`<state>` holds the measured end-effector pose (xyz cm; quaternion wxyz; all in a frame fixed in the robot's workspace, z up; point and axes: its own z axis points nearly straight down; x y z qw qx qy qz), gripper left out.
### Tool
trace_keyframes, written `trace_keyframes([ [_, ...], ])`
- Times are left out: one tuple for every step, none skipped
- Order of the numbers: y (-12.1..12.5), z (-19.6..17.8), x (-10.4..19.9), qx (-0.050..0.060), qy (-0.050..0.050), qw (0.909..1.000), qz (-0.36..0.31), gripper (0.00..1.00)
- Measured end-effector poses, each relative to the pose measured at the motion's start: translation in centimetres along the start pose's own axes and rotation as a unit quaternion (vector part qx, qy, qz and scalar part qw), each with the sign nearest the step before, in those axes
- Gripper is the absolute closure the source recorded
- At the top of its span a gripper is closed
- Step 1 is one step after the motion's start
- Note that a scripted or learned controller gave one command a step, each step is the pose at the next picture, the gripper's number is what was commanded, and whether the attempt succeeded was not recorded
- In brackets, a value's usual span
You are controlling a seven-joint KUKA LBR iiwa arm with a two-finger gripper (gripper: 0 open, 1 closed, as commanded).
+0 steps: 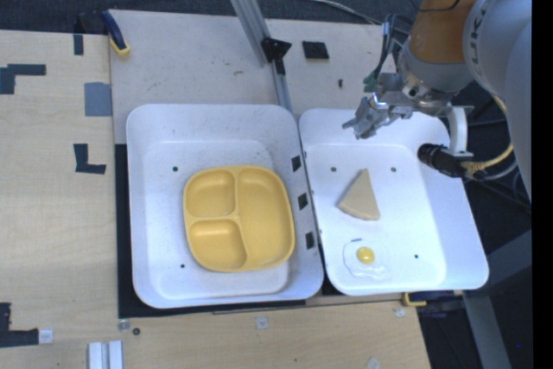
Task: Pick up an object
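A tan wedge shaped like a slice of cheese or bread (361, 196) lies in the middle of the right bin (449, 220). A toy fried egg (365, 258) sits near that bin's front edge. A yellow divided plate (238, 217) rests in the left bin (155, 186). My gripper (366, 122) hangs over the back left part of the right bin, well behind the wedge, with nothing seen between its fingers.
A slanted metal pole (251, 4) crosses the bench behind the bins. A black cable connector (436, 156) sticks out over the right bin's right side. Tape marks lie on the wooden bench to the left.
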<state>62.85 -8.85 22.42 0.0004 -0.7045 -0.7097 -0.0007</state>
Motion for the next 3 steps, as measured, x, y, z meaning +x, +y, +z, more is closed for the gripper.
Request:
trace_keyframes([
  [0.5,1.1,5.2,0.001,0.0,1.0,0.001,1.0],
  [1.4,1.5,10.1,0.001,-0.001,1.0,0.001,1.0],
  [1.0,1.6,14.9,0.001,-0.001,1.0,0.001,1.0],
])
